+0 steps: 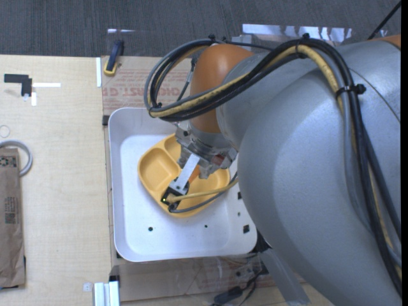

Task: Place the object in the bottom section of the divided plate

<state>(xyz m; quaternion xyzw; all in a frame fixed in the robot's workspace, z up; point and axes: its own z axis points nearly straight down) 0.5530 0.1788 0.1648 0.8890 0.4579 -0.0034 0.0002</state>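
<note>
- Nearest the lens, the grey arm (306, 164) fills the right half of the frame and is cut off by the right and lower edges. Its bulk hides the right side of everything beneath it.
- Black and yellow cables (167, 110) loop from the arm's top across its orange band (213, 65) at upper centre.
- Below the band, the gripper (205, 164) hangs over the right part of a yellow divided plate (155, 169). Whether it is spread or pressed together cannot be told from this angle.
- A small orange-red patch (221, 160) shows just beside the gripper, too small and too covered to identify. It cannot be told whether it is held.
- The plate lies in the upper middle of a white bin (178, 241). Its left sections are in plain sight, its right side covered by the gripper and arm.
- Two dark specks (150, 229) dot the bin floor, too small to make out.
- A strip of cardboard (137, 81) shows beyond the bin's upper rim.
- On the pale bench (57, 171) at left lies a brown paper bag (9, 222), cut off by the frame edge.
- A yellow-and-black tool (115, 56) rests at upper left.
</note>
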